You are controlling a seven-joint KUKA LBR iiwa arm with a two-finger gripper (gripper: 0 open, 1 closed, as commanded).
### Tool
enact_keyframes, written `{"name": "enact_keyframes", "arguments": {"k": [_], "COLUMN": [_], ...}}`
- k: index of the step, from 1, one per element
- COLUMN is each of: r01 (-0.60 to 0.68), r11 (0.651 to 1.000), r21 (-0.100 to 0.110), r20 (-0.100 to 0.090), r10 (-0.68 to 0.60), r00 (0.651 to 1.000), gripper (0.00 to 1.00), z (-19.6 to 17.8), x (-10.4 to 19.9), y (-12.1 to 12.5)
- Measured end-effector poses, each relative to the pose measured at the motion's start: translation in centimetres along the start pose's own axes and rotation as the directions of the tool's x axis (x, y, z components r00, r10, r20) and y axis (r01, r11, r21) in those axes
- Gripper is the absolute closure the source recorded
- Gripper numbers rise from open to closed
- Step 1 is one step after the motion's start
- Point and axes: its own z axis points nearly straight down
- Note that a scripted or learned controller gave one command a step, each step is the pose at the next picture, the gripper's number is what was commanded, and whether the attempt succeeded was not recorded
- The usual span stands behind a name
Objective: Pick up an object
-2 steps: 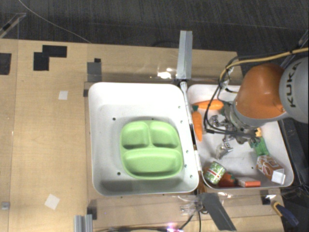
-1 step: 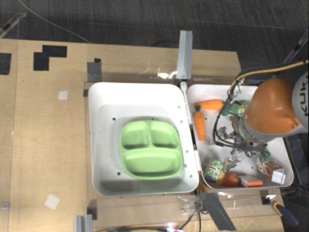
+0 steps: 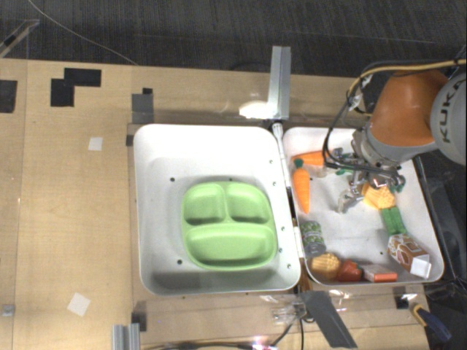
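1. A green tray lies in the left bin.
2. The claw hangs over the right bin, beside a yellow block.
3. A carrot lies along that bin's left wall.

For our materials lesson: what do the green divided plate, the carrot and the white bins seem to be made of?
Green divided plate: probably moulded plastic, matte; uniform colour, rounded compartments.
Carrot: apparently toy plastic; flat, even orange with a green tip.
White bins: likely plastic or coated metal, smooth and slightly glossy; the look leaves it open.
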Motion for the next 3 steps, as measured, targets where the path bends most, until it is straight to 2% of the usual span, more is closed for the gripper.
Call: {"name": "enact_keyframes", "arguments": {"k": [1,2,3], "r01": [-0.054,0.136,0.341], "r11": [0.999,0.991,0.94], "r21": [0.004,0.004,0.006], "r20": [0.001,0.005,0.007], "r10": [0.054,-0.136,-0.341], "r00": [0.999,0.991,0.94], "gripper": [0.0,0.0,0.0], "z": [0.1,0.0,-0.1], "x": [6.4,7.0,8.0], "y": [-3.4,-0.4,3.5]}}
